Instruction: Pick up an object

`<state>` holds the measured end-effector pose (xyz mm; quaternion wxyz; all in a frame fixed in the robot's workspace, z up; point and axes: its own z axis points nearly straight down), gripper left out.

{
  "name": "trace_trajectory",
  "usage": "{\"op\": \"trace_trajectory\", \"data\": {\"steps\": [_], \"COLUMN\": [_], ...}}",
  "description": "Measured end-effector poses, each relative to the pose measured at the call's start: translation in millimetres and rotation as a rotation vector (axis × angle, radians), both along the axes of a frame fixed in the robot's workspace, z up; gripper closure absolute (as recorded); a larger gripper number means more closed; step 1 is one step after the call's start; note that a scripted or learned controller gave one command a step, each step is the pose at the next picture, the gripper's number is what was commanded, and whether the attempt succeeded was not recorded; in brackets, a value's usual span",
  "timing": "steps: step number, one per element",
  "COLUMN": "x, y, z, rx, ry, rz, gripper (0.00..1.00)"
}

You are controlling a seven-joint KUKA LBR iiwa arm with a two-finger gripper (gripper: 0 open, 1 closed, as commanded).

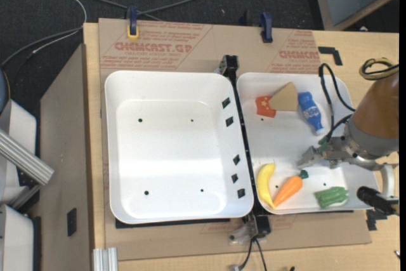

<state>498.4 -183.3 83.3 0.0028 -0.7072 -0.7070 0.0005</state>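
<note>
The right bin (279, 89) holds several objects. At its back lie a red block (266, 106), a tan wedge (285, 97) and a blue bottle (310, 111). Near its front edge lie a yellow banana (264, 184), an orange carrot (288, 190) and a green toy (332, 197). My gripper (315, 155) reaches in from the right and hangs low over the middle right of this bin, just above and to the right of the carrot's tip. Nothing is seen held in it.
The left bin (120, 136) stands beside the right one, separated by a black divider with clips (236, 130). A black cable (330, 82) loops over the right bin's back right corner. The orange band of the arm (380, 108) stands at the right edge.
</note>
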Motion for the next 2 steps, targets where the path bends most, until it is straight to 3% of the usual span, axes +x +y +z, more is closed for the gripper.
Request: {"op": "trace_trajectory", "data": {"steps": [1, 2], "x": [1.2, -5.8], "y": [0.0, -1.1], "z": [12.4, 59.2], "rx": [-0.001, -0.004], "ry": [-0.004, -0.009], "rz": [0.0, 0.0], "gripper": [1.0, 1.0]}}
